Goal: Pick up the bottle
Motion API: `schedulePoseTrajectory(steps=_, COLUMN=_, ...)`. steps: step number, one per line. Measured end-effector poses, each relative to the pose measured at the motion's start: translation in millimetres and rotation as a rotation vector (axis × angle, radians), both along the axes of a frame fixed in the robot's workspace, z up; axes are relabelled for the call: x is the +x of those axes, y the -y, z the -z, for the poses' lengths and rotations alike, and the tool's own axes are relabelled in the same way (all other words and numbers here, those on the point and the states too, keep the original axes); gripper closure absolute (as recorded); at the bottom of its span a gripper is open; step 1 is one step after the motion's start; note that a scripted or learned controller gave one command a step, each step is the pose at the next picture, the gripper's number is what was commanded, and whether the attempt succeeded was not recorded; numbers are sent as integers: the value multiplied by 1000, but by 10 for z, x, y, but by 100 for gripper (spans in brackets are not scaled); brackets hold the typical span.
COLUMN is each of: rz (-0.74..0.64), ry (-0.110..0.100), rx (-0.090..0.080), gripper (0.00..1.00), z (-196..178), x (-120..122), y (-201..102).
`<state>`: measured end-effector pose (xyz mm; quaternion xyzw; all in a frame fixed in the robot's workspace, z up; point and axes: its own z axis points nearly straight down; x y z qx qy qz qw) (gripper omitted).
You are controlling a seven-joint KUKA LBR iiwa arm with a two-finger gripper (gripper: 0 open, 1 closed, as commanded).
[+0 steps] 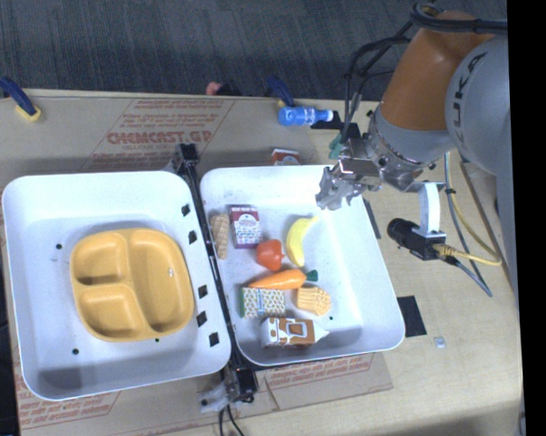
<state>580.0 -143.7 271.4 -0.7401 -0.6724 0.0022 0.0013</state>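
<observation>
bottle (305, 116) on bench behind right bin (371, 281) | banana (297, 239), tomato (269, 253), carrot (277, 279) in bin | gripper (337, 192) over bin's back right corner, opening unclear

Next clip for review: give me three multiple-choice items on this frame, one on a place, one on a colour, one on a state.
1. Where does the yellow tray lie?
A. left bin
B. right bin
C. on the cardboard

2. What colour is the carrot?
A. blue
B. orange
C. white

3. How does the tool stand?
A. gripping the tray
B. over the right bin's upper edge
C. over the left bin

Key: 1 A, the tray sits in the left bin. 2 B, it is plainly orange. 3 B, it is near the banana.
</observation>
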Motion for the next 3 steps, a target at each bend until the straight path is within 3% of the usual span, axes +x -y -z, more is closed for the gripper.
schedulePoseTrajectory(steps=1, rz=30, ry=1, rx=1, gripper=100, z=471, x=-356, y=441)
schedulePoseTrajectory(steps=2, rz=169, ry=-1, rx=2, gripper=100, z=92, x=-969, y=520)
schedulePoseTrajectory(steps=3, rz=287, ry=-1, rx=2, gripper=100, z=207, x=-1036, y=610)
